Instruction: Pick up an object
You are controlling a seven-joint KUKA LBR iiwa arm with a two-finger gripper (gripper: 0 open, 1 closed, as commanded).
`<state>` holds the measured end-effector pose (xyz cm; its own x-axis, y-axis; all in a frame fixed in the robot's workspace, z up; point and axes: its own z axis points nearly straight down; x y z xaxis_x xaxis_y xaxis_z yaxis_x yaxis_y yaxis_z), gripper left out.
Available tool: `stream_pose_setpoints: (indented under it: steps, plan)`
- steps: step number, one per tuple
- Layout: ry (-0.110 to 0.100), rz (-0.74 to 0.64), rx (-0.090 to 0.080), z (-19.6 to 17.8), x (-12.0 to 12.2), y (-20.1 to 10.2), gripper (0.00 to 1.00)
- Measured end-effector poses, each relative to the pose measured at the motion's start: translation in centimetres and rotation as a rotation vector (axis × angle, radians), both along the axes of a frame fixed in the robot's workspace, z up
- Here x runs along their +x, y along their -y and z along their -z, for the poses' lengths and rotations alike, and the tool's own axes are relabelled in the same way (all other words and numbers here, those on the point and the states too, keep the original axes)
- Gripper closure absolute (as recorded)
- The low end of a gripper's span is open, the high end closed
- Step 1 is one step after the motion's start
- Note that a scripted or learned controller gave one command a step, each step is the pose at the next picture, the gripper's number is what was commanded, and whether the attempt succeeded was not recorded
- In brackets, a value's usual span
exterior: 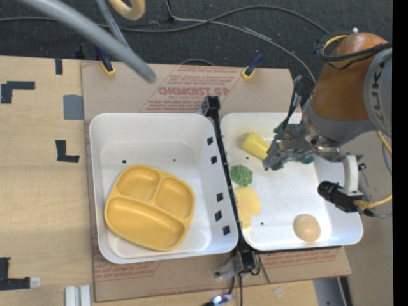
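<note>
The right bin (338, 238) holds a yellow block (255, 145) at its upper left, a green broccoli-like piece (241, 175) below it, a pale yellow flat piece (246, 203) by the divider, and a beige egg-shaped object (306, 227) near the front. My gripper (275, 161) hangs over the bin's upper middle, just right of the yellow block and the green piece. Nothing shows between its dark fingers.
The left bin (102, 132) holds a yellow divided tray (150, 206). A black divider with clips (218, 171) runs between the bins. The arm's orange band (347, 75) and a black fitting (338, 195) overhang the right bin's right side. Cables lie behind the bins.
</note>
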<state>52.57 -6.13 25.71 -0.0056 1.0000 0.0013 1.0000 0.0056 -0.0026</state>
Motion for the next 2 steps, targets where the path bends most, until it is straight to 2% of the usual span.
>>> stream_pose_setpoints:
  steps: [1,2]
  plan:
    - [0.000,0.000,0.000,0.9,-0.1,-4.3,1.00]
    - [-0.001,-0.001,0.000,2.1,0.1,-10.0,1.00]
